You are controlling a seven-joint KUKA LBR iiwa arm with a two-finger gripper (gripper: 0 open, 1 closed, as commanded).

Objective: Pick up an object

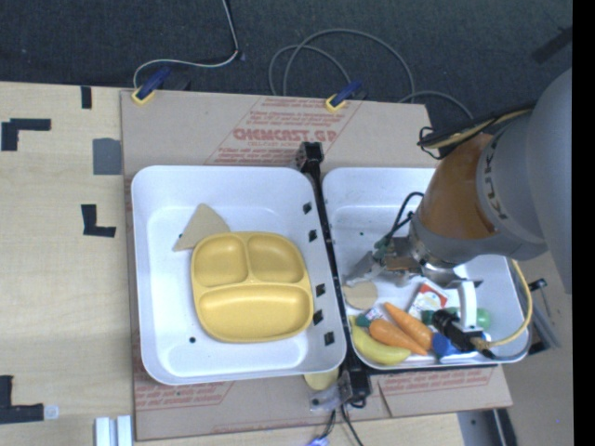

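My gripper (364, 268) hangs low in the right bin (372, 198), near its left wall, at the end of the grey arm with the orange band (457, 198). Just below it lies a round tan disc (360, 295). Along the bin's front edge sit two orange carrots (402, 327), a yellow banana (376, 349), a blue item (440, 346), a white and red packet (428, 297) and a small green piece (482, 320). I see nothing lifted off the bin floor.
The left bin (158, 203) holds a yellow divided plate (251, 284) and a tan triangular piece (200, 226). A black divider (319, 240) runs between the bins. Cables (335, 54) lie behind the cardboard base.
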